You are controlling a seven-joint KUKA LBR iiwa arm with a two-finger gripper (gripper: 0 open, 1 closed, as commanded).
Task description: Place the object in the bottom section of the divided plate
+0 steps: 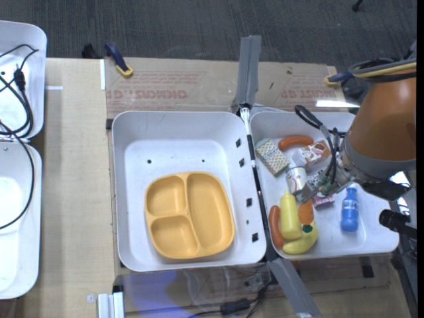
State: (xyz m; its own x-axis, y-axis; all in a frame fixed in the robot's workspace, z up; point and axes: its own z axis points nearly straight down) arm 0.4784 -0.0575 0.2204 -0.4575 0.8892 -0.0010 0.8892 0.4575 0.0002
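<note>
So my gripper (317, 185) is down in the right bin (371, 244), low among the clutter at center-right of the frame. Honestly can't tell from this angle if it's grasping anything or just hanging over the pile. Right around it: a small can (296, 176) just to its left, the yellow bottle (289, 216) below-left, a banana (299, 244) under that, the blue bottle (349, 209) to the right.

The divided plate (190, 214) sits in the left bin (132, 177), well apart, off to the left and slightly lower in frame. Its bottom section (172, 236) is the small pocket at the plate's lower left, so whatever I end up carrying has to cross the bin wall leftward and land past the big compartment.
</note>
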